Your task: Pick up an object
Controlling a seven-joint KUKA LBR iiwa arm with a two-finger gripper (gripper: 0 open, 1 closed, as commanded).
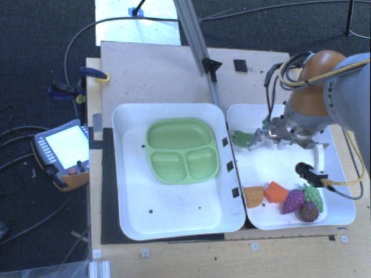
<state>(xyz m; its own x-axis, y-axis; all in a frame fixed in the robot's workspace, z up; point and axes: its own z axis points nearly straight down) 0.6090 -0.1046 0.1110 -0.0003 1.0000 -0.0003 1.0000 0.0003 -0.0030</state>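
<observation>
Bench — two white bins.

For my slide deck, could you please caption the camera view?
Gripper at a green toy in the right bin; green tray in left bin.

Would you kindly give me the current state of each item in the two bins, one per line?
Green divided plate: flat in the left bin, nothing in it.
Green toy: in the right bin, at the end effector tip; grasp unclear.
Orange pieces: loose near the front wall.
Purple grapes: loose beside them.
Green grapes: loose in the corner.
</observation>
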